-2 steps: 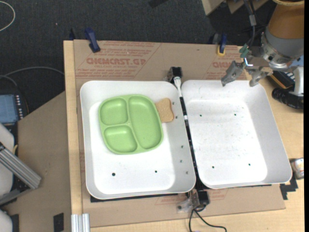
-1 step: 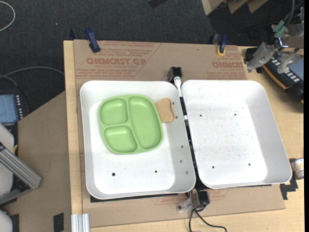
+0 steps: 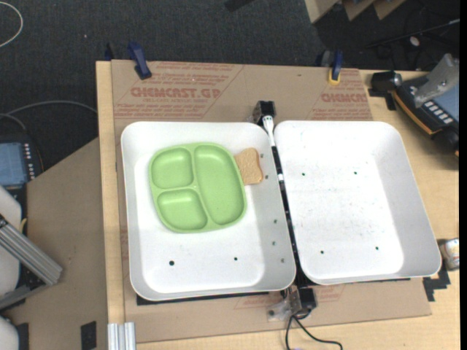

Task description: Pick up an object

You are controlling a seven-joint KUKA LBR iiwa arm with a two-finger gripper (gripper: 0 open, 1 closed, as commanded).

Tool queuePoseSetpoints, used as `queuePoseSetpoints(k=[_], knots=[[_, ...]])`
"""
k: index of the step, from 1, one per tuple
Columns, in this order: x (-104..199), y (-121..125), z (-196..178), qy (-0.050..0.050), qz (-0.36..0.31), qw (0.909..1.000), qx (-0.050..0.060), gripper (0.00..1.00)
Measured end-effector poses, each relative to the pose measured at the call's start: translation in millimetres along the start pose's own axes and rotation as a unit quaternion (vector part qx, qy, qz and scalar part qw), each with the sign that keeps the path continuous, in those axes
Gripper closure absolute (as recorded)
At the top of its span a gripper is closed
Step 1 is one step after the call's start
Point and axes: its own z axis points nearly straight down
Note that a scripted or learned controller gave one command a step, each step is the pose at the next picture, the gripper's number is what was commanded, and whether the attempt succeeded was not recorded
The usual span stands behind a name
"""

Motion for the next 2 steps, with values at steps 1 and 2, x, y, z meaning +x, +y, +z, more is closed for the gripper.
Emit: queuePoseSetpoints(k=[1, 2], knots=[[-1.7, -40.3, -30.5, 0.000, 0.000, 1.0000, 0.004, 0.00], [-1.2, -37.7, -38.8, 0.000, 0.000, 1.0000, 0.004, 1.00]])
